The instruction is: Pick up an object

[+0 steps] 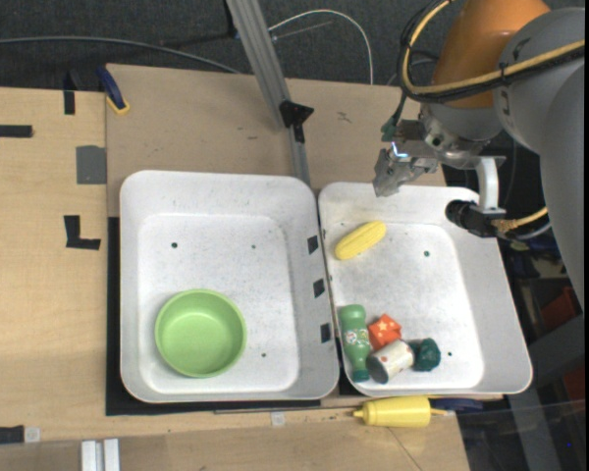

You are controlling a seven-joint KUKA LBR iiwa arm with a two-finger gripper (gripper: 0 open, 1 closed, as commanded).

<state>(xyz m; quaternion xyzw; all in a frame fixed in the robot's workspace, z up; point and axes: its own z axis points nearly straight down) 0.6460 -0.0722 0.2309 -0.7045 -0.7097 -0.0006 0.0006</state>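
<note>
Since the task just says grab an object, the easiest pick looks like the yellow corn-shaped piece (pixel 359 239), lying on its own near the top left of the right bin (pixel 491 292), tilted with its right end a bit higher. Nothing touches it, so there's room on both long sides for fingers. I'd turn the wrist so the fingers close across its narrow width, not along its length, and come straight down over its middle. It looks rounded and smooth, so an off-centre pinch would probably squirt it sideways.

The claw (pixel 393 177) hangs above the back rim of that bin, up and to the right of the corn piece, carrying nothing. Honestly I can't tell from this angle whether its fingers are spread or closed, so I'd make sure it's opened wide before descending.

The rest of the right bin is a worse bet: a green bottle (pixel 352 339), an orange block (pixel 384 331), a white cylinder (pixel 390 360) and a dark green piece (pixel 427 353) are bunched together at the front, touching or nearly so. Going in there risks shoving the neighbours around.

The left bin (pixel 137 263) has a green bowl (pixel 200 333) at its front left, which looks awkward for a two-finger pinch unless you catch the rim. A yellow bottle (pixel 398 412) lies out on the tabletop (pixel 39 292) just past the front edge of the right bin.
</note>
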